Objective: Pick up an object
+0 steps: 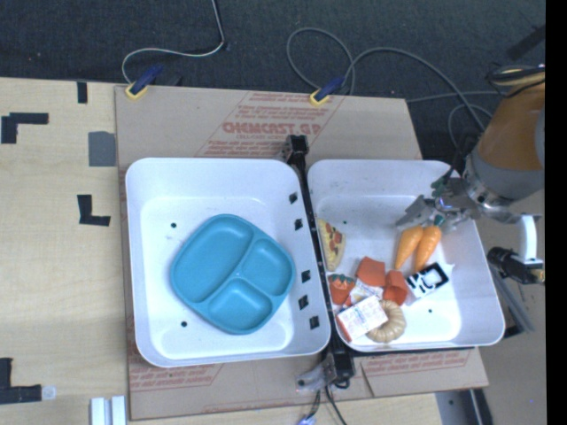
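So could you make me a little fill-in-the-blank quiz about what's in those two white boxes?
1. The blue divided tray lies in the ____ bin.
2. The two toy carrots are ____ in colour.
3. The claw hovers over the ____ bin.
4. The bagel-like ring lies near that bin's ____ wall.

Missing words: left; orange; right; front

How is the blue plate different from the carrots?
The blue plate is big, flat and has sections; the carrots are small, thin and orange. The plate lies alone in the left bin; the carrots lie in the right bin near other toy foods, just below the gripper. Both rest on a bin floor.
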Controlling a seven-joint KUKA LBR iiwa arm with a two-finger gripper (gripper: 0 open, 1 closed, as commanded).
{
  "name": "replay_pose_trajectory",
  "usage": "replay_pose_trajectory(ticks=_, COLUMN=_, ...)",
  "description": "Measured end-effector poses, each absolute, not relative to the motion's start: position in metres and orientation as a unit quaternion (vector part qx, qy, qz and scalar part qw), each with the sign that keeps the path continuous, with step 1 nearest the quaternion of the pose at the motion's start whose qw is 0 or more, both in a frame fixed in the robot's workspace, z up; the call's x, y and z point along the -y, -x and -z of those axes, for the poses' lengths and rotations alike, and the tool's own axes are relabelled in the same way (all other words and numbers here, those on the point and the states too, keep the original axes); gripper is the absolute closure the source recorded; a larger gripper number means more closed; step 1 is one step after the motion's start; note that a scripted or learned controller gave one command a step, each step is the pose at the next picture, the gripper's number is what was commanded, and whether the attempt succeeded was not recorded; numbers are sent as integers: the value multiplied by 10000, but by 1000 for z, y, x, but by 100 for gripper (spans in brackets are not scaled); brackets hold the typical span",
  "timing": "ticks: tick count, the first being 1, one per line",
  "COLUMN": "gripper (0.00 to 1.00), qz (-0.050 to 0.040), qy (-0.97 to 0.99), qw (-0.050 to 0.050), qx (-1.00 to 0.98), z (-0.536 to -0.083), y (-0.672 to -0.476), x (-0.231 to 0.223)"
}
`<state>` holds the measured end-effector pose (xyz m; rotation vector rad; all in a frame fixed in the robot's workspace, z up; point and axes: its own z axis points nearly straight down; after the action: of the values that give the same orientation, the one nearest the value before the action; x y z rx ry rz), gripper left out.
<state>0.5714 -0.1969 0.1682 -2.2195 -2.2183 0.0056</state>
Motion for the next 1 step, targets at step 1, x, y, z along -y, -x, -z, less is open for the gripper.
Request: replay_pose_trajectory(ticks=1, gripper=0, qz=-3, qy=7075, qw=-37, qx=7067, z=-105, y=-565, x=212)
